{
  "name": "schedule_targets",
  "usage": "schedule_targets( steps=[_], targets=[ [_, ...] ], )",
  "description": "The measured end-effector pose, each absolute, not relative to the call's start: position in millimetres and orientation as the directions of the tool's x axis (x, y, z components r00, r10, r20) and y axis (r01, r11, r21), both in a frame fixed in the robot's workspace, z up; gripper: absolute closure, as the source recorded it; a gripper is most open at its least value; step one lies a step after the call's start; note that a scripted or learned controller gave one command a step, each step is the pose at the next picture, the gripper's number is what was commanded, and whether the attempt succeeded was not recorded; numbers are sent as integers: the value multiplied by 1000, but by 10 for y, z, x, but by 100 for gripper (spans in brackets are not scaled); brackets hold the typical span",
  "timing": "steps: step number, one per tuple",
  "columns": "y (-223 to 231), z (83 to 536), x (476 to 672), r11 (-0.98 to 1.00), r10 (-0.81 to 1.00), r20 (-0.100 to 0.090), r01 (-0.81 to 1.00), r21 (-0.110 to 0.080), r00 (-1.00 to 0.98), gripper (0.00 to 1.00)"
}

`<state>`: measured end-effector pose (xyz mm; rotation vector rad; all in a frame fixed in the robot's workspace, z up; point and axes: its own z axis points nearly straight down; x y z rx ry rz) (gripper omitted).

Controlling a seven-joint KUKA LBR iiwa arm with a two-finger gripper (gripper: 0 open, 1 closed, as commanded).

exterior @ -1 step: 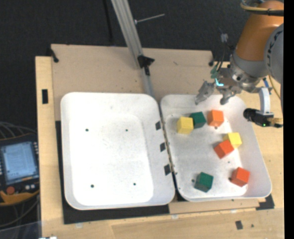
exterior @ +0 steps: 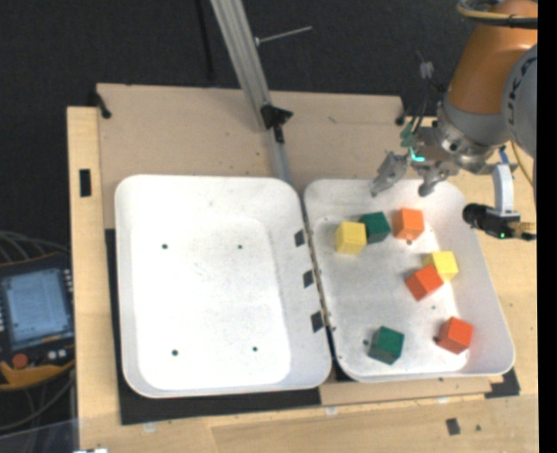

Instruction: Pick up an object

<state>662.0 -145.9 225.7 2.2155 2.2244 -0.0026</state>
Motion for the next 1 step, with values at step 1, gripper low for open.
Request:
schedule_targets(
  steps=[1],
  targets=[
    [-1566,1697,6574,-1,1000,-3,1000,-3,1,0]
  ],
)
